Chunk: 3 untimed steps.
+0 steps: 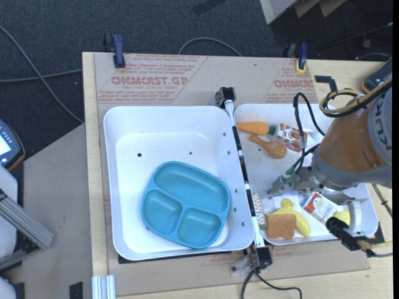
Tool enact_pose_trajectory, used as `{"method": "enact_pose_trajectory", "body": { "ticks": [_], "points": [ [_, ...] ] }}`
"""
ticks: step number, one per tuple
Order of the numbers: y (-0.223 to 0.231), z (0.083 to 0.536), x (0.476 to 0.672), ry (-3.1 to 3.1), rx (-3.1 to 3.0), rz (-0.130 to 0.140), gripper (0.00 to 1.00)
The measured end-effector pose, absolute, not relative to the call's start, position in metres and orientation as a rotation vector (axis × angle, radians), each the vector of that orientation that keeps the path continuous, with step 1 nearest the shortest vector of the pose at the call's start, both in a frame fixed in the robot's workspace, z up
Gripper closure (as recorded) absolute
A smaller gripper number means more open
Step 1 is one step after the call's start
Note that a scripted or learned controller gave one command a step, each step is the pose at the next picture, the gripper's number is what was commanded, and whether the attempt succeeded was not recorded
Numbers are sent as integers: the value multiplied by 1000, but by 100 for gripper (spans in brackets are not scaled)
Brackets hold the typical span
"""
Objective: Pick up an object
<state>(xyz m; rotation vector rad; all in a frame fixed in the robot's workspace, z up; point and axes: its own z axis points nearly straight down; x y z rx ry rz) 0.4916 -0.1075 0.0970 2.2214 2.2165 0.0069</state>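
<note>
The gripper (288, 182) is seen low inside the right bin (368, 213), near the table's front right corner; whether it is released or clenched cannot be told. Nothing is seen held. The nearest candidates lie just frontward of it: a yellow banana (298, 217) and an orange-brown block (281, 225), touching each other. The banana's long axis runs diagonally toward the front right. A carrot (252, 128) lies toward the rear. A blue tray (185, 204) is noted in the left bin (118, 129).
</note>
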Motion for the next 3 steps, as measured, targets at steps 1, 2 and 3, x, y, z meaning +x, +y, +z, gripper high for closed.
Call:
{"method": "enact_pose_trajectory", "body": {
  "ticks": [1,2,3],
  "points": [
    [-131,85,600,2218,2211,6,0],
    [-96,85,623,2223,2216,2,0],
    [-98,95,622,2221,2217,2,100]
  ]
}}
